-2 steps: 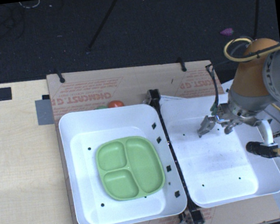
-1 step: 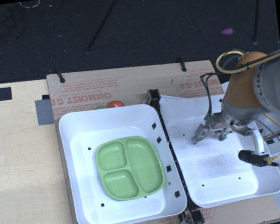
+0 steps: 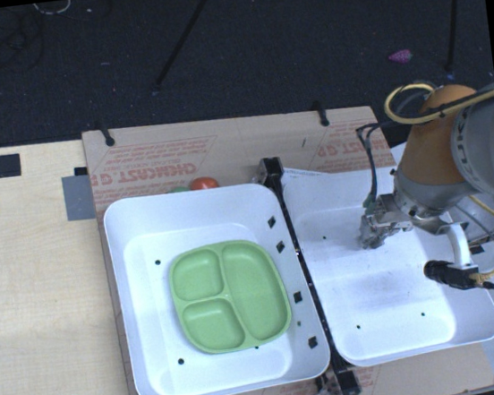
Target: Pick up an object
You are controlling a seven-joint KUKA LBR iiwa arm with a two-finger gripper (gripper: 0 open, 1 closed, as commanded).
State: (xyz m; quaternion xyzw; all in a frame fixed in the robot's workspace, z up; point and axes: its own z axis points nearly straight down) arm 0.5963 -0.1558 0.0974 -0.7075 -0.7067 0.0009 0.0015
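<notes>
A green divided plate (image 3: 230, 294) lies flat in the middle of the left bin (image 3: 136, 243), untouched. The arm's gripper (image 3: 376, 233) hangs low over the right bin (image 3: 408, 324), across the divider from the plate; its jaw state cannot be told. Judged from this, the pick is not yet made: reaching and grasping remain.

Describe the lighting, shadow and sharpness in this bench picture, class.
Camera view: even overhead light whitens both bins; the green plate stays crisp; a faint grey smudge of shadow lies on the right bin floor; the gripper looks soft and small; the floor beyond the bench is dark.
</notes>
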